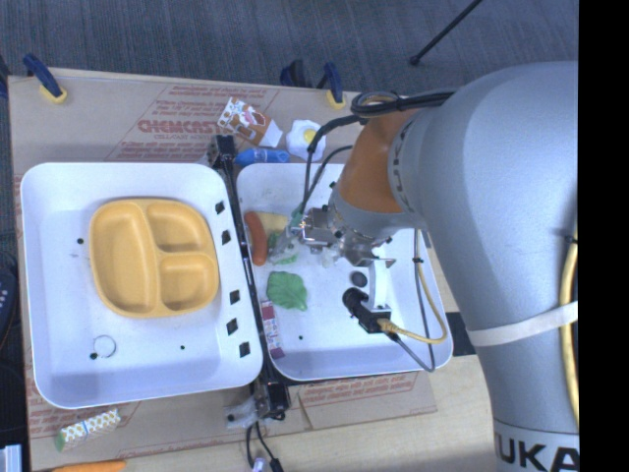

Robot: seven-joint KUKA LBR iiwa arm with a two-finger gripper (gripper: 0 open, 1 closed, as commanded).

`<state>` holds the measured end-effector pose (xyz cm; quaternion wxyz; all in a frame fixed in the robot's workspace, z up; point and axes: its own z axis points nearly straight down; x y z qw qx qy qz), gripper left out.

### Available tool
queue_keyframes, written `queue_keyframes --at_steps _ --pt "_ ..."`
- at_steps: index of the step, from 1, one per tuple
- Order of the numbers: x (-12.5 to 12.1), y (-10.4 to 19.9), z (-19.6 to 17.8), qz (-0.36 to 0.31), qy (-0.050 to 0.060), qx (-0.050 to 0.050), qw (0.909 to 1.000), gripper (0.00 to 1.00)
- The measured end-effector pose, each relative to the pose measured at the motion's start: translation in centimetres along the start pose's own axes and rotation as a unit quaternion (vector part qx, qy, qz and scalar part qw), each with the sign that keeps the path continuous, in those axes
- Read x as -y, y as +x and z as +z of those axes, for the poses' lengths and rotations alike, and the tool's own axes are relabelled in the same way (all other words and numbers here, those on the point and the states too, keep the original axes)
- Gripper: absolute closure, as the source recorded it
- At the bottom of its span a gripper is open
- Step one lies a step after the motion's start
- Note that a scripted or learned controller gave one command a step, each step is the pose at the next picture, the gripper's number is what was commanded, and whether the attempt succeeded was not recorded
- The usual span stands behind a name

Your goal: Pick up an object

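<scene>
the gripper [313, 232] hangs over the right bin [413, 352], orange sausage [256, 236] lengthwise just left; its grip state cannot be told.

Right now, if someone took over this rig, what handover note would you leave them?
Gripper: low in the right bin, near its left side; finger state unclear, no grasp visible.
Right bin holds an orange-red piece by the left wall and a green piece nearer the middle.
Left bin holds a yellow divided tray.
Done: nothing visibly lifted.
Left: grasp one object and raise it.
</scene>
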<state>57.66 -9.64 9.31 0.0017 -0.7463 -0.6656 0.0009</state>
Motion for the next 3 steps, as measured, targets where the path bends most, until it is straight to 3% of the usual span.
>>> queue_keyframes --at_steps 1,2,3 --pt "-4.6 0.8 0.1 -0.109 -0.001 0.001 0.994 0.0" --pt "-4.8 0.9 -1.1 -0.112 -0.002 0.001 0.9937 1.0" --pt "-3.1 5.6 -9.9 -0.011 0.0 0.0 0.9999 1.0"
